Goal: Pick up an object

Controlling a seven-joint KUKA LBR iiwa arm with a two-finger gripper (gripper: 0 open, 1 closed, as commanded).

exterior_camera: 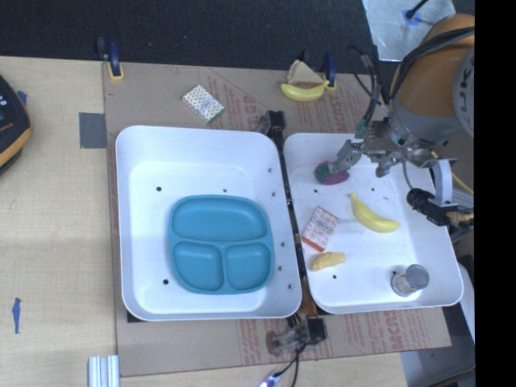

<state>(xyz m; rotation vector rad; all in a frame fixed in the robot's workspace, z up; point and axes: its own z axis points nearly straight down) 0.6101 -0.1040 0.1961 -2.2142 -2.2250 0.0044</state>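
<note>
In the right bin point(435, 293) lie a purple and green item point(331, 173), a yellow banana point(373, 215), a red and white packet point(320, 227), a small yellow piece point(327, 260) and a metal can point(410, 279). My gripper point(367, 161) hangs over the far part of this bin, open, with nothing between its fingers. Its left finger point(347, 155) is right beside the purple and green item, on that item's upper right. The banana lies just below the gripper.
A blue divided plate point(220, 243) sits in the left bin point(137, 160). Beyond the bins, on the cardboard, lie a second banana with a wedge point(305, 87) and a patterned packet point(202, 102). A yellow and black device point(10, 119) rests at the far left.
</note>
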